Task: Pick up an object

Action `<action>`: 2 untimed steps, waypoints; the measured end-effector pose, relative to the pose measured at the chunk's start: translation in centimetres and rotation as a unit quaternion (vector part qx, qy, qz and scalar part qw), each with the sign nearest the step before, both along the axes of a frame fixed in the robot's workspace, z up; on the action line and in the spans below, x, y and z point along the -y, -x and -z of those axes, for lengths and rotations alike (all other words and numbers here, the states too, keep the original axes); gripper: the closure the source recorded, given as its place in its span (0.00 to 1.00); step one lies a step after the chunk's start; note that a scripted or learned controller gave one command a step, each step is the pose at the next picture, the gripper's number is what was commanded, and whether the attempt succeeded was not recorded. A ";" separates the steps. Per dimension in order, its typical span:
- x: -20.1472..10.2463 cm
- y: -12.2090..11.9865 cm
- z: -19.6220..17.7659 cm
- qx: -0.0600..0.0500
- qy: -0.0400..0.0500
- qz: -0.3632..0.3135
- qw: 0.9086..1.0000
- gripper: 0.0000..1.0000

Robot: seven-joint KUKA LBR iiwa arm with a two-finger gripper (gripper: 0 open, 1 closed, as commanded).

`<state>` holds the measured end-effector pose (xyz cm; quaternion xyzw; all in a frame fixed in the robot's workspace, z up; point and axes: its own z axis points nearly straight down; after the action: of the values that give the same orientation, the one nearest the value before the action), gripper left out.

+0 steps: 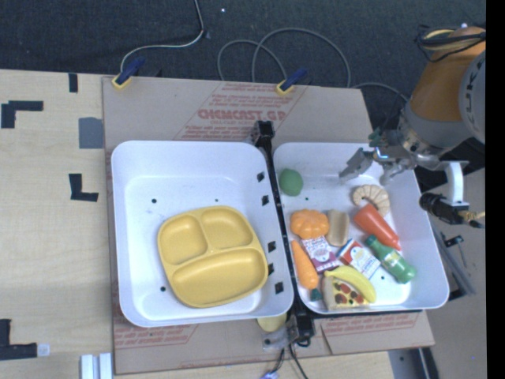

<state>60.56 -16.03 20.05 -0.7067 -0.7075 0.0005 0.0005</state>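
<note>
The right bin (pixel 316 163) holds several toy foods: a green ball (pixel 291 181), an orange pepper (pixel 309 223), a carrot (pixel 304 264), a red-orange chilli (pixel 376 226), a green bottle (pixel 391 260), a banana (pixel 357 280), a pizza slice (pixel 344 292), a shrimp-like curl (pixel 372 197) and small packets (pixel 319 252). My gripper (pixel 369 165) hangs over the bin's far right part, just above the curl, with its two fingers spread and nothing between them.
The left bin (pixel 138 180) holds a yellow divided plate (pixel 211 254). A black clip (pixel 263 133) joins the bins at the back. Cables loop on the dark floor behind the cardboard base. The arm (pixel 446 93) enters from the upper right.
</note>
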 end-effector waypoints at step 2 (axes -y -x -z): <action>3.0 3.7 11.1 0.005 0.001 0.002 1.000 0.00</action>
<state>56.91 -19.03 8.92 -0.7079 -0.7063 -0.0027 -0.0039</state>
